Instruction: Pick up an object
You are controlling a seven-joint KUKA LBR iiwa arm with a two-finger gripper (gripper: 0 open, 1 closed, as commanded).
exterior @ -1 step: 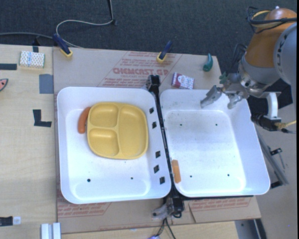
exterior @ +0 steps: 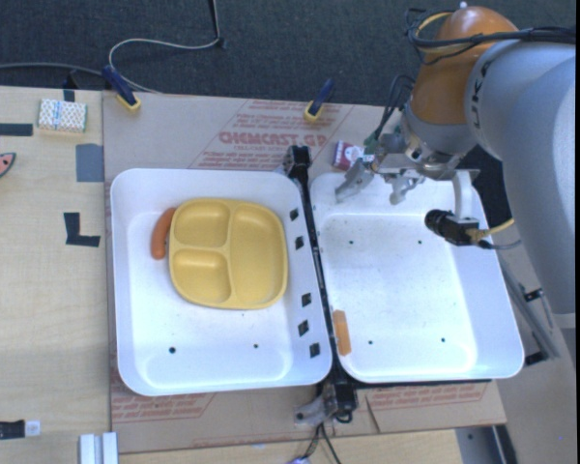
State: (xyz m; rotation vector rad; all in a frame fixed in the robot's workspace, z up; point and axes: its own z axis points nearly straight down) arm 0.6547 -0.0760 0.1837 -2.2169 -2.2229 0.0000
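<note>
Cardboard sheet (exterior: pixel 222 143) on a pale wood bench (exterior: pixel 39 259), dark carpet behind; two shallow white bins side by side on the cardboard, black clips along their shared edge.

Arm (exterior: pixel 522 95) comes in from the right, grey casing with the orange band (exterior: pixel 454 61) above the wrist; wrist bent down over the far edge of the right bin (exterior: pixel 416 298); black cables loop round the orange part.

Gripper (exterior: pixel 375 184) hangs at the right bin's far rim, both metal fingers (exterior: pixel 351 181) pointing down and spread apart, nothing between them; whether the tips touch the rim or bin floor, cannot tell.

Left bin (exterior: pixel 213 356) holds a yellow divided tray (exterior: pixel 227 251), three compartments, lying flat; an orange sausage-shaped object (exterior: pixel 159 233) sits just beside the tray's left edge, touching or nearly so.

Second small orange object (exterior: pixel 341 332) lies in the right bin against its left wall, near corner, well apart from the gripper.

Small red-and-white packet (exterior: pixel 345 153) on the cardboard just beyond the bins, near the gripper; blue-and-yellow clamps (exterior: pixel 121 85) at the cardboard's far edge; a small white patterned block (exterior: pixel 62 115) on the wood at far left.
</note>
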